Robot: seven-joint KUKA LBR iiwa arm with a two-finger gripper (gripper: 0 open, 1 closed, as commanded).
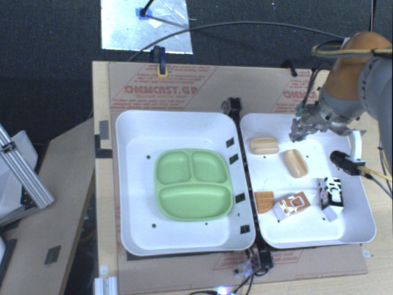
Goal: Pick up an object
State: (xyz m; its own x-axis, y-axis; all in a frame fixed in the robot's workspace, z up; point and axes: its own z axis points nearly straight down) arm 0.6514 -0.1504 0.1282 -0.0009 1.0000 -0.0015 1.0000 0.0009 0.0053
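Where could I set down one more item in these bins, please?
Bare floor rings the green plate in the left bin on every side. The right bin is crowded, and the gripper hovers over its far side.

A silver sheet [144, 17] lies beyond the red-lettered cardboard [184, 86], a blue-and-yellow clamp [160, 61] on its far edge.

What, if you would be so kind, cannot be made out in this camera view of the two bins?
1. Claw, camera view: too small and blurred to tell whether it touches the right bin or hangs above it.
2. Orange-and-white box, camera view: its print is too small to read.
3. Black-and-white object, camera view: too small to identify.
4. Arm, camera view: cut off by the right edge.
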